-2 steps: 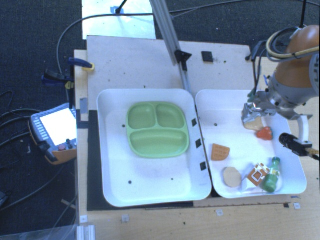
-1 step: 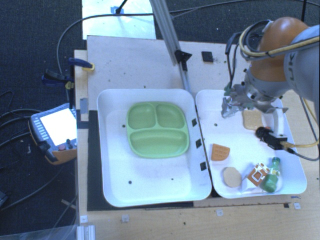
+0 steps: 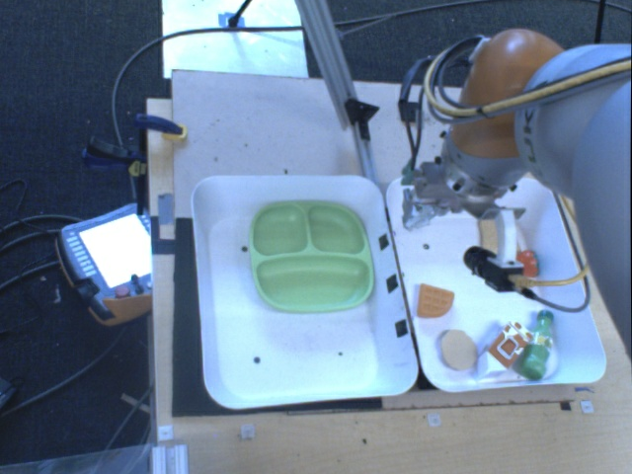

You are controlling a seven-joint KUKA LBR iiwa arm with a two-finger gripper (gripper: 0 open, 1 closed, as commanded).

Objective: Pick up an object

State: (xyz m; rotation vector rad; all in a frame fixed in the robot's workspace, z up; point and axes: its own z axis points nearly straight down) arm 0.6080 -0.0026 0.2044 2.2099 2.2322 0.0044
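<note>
My gripper (image 3: 419,206) hangs over the far left corner of the right bin (image 3: 583,358), below the orange-banded wrist. Nothing shows in its grasp. The right bin's objects lie nearer the front: an orange wedge (image 3: 434,300), a tan round disc (image 3: 457,349), a small orange-and-white box (image 3: 510,344) and a green bottle (image 3: 534,355). A tan and white piece (image 3: 491,234) with a small red object (image 3: 527,262) beside it lies just right of the gripper, partly under the arm.
The left bin (image 3: 227,344) holds a green divided plate (image 3: 311,255). A black fitting with a yellow cable (image 3: 491,267) hangs off the arm over the right bin. A metal pole (image 3: 331,47) slants in from the back.
</note>
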